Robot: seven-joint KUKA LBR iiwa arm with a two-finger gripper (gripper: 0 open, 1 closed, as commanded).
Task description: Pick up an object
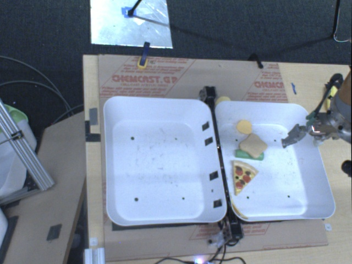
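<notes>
The gripper hangs over the right bin near its right edge, reaching in from that side with nothing visibly between its tips; whether it is open or closed cannot be told from this angle. Its tip points toward the bin's middle, where the toy food lies well apart from it. Nearest is a tan bread slice resting on a green piece that shows beneath its lower edge. Just beyond, toward the bin's far edge, sits a small yellow round piece; a pizza slice lies along the left edge, near the divider. The left bin stands alongside. The approach appears to be in hand, no pick yet made. The next move likely calls for travelling left over the chosen item, then descending squarely onto it.
</notes>
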